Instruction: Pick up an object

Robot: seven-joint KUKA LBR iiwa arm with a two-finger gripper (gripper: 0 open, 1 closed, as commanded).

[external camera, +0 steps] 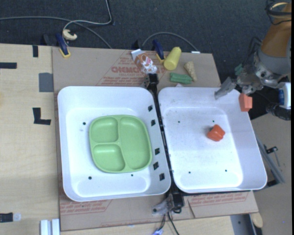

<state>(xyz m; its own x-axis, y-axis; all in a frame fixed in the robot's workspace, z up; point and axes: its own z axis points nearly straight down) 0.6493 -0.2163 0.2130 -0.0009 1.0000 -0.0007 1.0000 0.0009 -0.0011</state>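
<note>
The gripper (228,87) hangs over the far right corner of the right bin (244,173); whether it is released or clenched I cannot tell, and nothing shows in its grasp. The pick looks not yet begun. The orange object (215,133) lies near the middle of that bin, well apart from the gripper, a squat lump with no clear long axis or pointing direction

glossy plastic bins (73,106), matt green tray (120,143), cardboard (102,67)
</note>
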